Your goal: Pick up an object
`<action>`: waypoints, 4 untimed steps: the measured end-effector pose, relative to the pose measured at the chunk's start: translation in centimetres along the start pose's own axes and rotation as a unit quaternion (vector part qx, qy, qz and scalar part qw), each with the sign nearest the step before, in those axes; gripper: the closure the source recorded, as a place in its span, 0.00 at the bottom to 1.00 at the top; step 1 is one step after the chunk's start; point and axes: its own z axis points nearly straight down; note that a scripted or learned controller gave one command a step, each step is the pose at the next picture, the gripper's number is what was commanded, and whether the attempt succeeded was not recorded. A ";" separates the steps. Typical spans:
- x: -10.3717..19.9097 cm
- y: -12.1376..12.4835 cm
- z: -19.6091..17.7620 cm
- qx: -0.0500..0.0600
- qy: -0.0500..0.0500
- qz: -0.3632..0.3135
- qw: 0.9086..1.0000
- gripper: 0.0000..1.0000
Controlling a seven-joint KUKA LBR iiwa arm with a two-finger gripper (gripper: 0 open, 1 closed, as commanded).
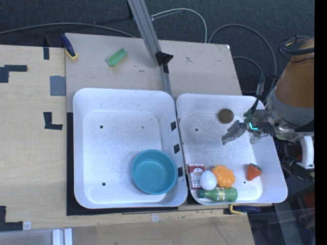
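Note:
My gripper (244, 135) hangs over the middle of the right bin (204, 137), reaching in from the right. It is open, and nothing shows between its fingers. A brown round object (225, 116) lies just up and left of it. Along the bin's front edge sit a red carton (195, 173), a white egg (208, 180), an orange fruit (224, 175), a green bottle (219, 194) lying on its side, and a red strawberry-like piece (253, 171) at the right.
In the left bin (102, 116), a blue bowl (153, 171) sits at the front right. On the bench behind the bins a green block (116, 57) lies beside a slanted grey pole (145, 24). Cables run at the back right.

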 end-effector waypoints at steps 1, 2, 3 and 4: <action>-0.1 -0.3 4.4 0.003 0.000 0.001 1.000 0.00; 0.0 -0.3 10.8 0.004 0.000 0.001 1.000 0.00; -0.1 -0.4 16.5 -0.002 0.002 0.001 1.000 0.00; -0.1 -0.4 15.3 -0.001 0.001 0.000 1.000 1.00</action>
